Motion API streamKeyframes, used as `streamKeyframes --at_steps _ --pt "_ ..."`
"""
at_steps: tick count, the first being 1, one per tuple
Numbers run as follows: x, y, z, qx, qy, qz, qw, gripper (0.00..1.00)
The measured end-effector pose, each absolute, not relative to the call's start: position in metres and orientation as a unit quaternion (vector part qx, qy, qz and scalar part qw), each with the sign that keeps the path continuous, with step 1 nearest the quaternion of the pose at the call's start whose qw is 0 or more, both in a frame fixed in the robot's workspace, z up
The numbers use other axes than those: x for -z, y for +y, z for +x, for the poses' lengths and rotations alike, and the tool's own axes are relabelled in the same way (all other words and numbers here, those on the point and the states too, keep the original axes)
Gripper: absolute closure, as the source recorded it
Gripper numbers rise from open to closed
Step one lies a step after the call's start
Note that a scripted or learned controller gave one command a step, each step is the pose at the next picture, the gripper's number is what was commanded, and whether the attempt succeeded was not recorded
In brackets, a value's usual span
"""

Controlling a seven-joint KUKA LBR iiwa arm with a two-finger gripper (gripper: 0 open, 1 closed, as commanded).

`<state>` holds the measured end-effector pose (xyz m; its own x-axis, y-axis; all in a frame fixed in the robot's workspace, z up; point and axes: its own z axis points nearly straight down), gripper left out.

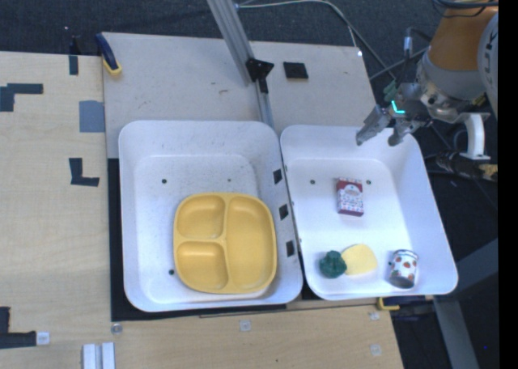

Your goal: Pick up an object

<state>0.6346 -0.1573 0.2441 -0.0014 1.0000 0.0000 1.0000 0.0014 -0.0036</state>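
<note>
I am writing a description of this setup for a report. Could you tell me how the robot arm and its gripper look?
The arm has grey segments and an orange band above the wrist. Dark cables loop near its top. The gripper is a grey metal unit with two slim fingers, and a small teal light glows on its body.

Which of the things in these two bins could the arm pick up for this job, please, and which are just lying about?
Belonging to the job:
- gripper, fingers apart, above the right bin's far rim
- red packet
- green lump
- yellow lump
- small silver and red object
- yellow divided tray in the left bin

Lying about:
- metal post
- blue and yellow clamp
</note>
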Motion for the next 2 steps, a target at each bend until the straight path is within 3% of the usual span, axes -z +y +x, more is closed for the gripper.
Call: streamKeyframes --at_steps 1,2 --pt "-0.245 -0.157 0.635 -0.0005 -0.708 -0.706 0.000 0.00" --pt "-0.199 -0.156 0.627 -0.0023 -0.708 -0.707 0.002 0.00"
